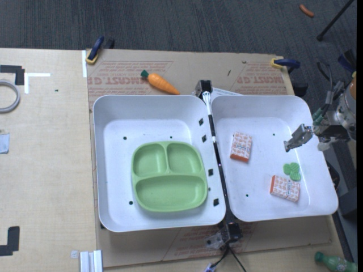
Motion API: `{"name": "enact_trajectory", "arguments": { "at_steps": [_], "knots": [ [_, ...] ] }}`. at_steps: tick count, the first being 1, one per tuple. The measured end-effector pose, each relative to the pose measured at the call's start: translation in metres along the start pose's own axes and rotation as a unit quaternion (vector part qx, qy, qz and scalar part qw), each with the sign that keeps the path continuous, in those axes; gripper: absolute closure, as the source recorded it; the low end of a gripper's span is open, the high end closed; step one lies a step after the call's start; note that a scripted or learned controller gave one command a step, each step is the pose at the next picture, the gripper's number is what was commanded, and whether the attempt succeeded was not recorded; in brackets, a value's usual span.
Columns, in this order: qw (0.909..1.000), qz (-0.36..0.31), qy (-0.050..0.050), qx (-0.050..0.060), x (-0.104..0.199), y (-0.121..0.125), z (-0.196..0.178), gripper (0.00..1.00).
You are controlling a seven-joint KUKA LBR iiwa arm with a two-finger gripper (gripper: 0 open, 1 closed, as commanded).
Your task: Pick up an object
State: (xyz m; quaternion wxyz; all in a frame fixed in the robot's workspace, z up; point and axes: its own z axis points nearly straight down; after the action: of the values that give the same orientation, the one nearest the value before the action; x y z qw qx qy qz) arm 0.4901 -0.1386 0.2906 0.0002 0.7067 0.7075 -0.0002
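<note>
The claw (297, 137) hangs over the right edge of the right bin (258, 109); whether it is apart or together cannot be told, and nothing is seen in it. The nearest candidates, a green clover-shaped piece (292, 171) touching a small printed packet (285, 188), lie just nearward of it. A second packet (241, 147), long axis far-to-near, lies to its left.

The two shallow white plastic bins (258, 205) are smooth and slightly glossy. The green three-compartment plastic tray (169, 176) looks matt. The brown cardboard sheet (187, 72) beneath is matt, printed paper.
</note>
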Motion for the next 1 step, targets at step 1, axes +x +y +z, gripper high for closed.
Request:
{"name": "enact_trajectory", "arguments": {
  "at_steps": [1],
  "knots": [
    [0.9998, 0.018, 0.000, -0.002, 0.0164, -0.0100, 0.1889, 0.00]
  ]
}}
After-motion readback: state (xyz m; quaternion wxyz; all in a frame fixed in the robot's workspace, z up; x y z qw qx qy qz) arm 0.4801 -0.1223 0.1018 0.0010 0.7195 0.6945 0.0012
